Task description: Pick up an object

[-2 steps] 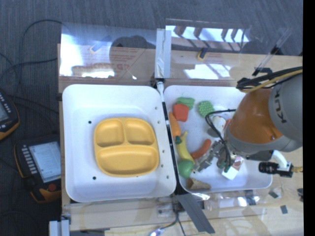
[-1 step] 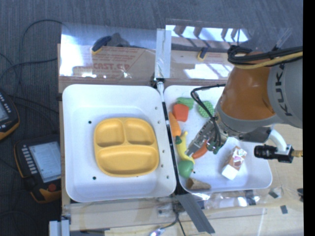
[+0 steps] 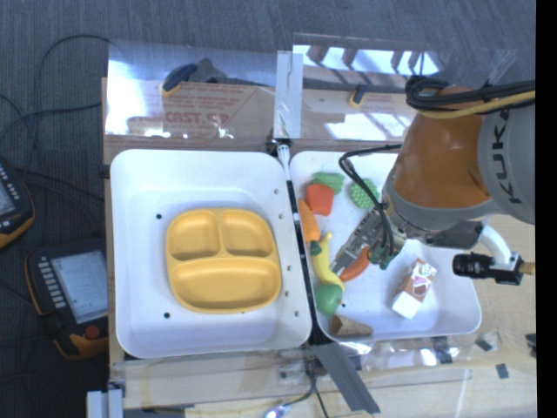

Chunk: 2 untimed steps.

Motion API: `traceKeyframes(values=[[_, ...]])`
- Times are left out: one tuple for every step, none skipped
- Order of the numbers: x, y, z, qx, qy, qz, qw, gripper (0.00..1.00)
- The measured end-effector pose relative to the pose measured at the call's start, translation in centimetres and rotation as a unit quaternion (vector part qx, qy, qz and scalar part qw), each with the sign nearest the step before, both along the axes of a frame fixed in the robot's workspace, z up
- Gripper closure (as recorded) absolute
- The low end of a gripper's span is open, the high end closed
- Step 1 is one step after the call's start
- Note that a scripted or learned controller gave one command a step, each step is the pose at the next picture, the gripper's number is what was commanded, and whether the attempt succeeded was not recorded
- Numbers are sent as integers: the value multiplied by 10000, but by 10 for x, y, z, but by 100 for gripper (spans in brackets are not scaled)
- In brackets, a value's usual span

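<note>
Two white bins: left bin (image 3: 139,233) holds one yellow divided plate (image 3: 224,259). Right bin (image 3: 452,316) holds one small carton (image 3: 414,290), toy food pile (image 3: 320,233). One gripper (image 3: 364,249) low over pile; grip state cannot tell.

The arm (image 3: 487,159) is a bulky grey casing with a broad orange band (image 3: 439,159) above the wrist and dark "KU" lettering at its 3 o'clock edge. Black and yellow cables loop over it. The end effector (image 3: 365,244) is dull grey metal.
</note>
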<state>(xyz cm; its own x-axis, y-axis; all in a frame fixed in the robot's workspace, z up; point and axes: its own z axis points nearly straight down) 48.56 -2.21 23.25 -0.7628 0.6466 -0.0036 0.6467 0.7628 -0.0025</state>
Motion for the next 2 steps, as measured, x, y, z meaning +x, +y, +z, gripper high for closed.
traceKeyframes(values=[[-1,59,32,10,-2,-694,9976,100],[48,102,58,4,2,-721,9974,100]])
